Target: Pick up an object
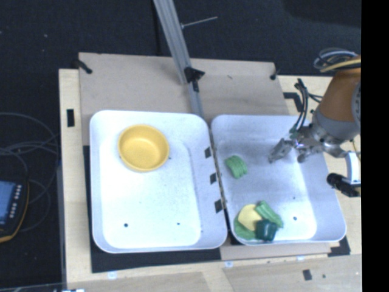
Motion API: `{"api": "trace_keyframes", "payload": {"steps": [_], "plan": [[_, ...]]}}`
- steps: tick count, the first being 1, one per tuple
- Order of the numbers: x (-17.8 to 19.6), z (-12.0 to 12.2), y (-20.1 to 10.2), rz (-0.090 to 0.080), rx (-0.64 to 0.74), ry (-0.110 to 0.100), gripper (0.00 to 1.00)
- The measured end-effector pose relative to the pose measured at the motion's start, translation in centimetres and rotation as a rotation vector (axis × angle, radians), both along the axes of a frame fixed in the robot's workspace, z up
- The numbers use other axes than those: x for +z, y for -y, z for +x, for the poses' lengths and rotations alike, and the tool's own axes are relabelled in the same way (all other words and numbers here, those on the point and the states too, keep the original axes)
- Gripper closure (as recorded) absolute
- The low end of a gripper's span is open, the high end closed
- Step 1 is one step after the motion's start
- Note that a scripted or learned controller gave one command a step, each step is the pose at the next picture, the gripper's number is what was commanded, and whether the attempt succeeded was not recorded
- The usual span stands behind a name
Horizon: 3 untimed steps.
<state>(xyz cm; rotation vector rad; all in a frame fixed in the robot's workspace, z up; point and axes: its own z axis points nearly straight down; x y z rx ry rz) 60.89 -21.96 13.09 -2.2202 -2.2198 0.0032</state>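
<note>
A yellow bowl (143, 147) sits in the left bin (109, 224), near its back left. In the right bin (316, 224) a small light green object (236, 166) lies near the left wall. A cluster lies at the front: a yellow piece (247, 215), a green piece (268, 212) and a dark green piece (265, 230). My gripper (289, 153) hangs over the back right part of the right bin, fingers spread open with nothing between them. It is well to the right of the light green object.
A grey metal pole (176, 41) slants up from the seam between the bins at the back. The arm (338, 105) with its orange band enters from the right. A handheld device (11, 205) with cables lies off the bench at the left.
</note>
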Motion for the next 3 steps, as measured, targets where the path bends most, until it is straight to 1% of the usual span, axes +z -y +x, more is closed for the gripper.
{"api": "trace_keyframes", "payload": {"steps": [1, 2, 3], "plan": [[1.3, 0.1, 0.1, -0.001, 0.000, 0.005, 1.00], [7.5, 0.5, 0.6, -0.001, 0.000, 0.009, 1.00], [12.9, 0.5, 0.7, -0.001, 0.000, 0.008, 1.00]]}}
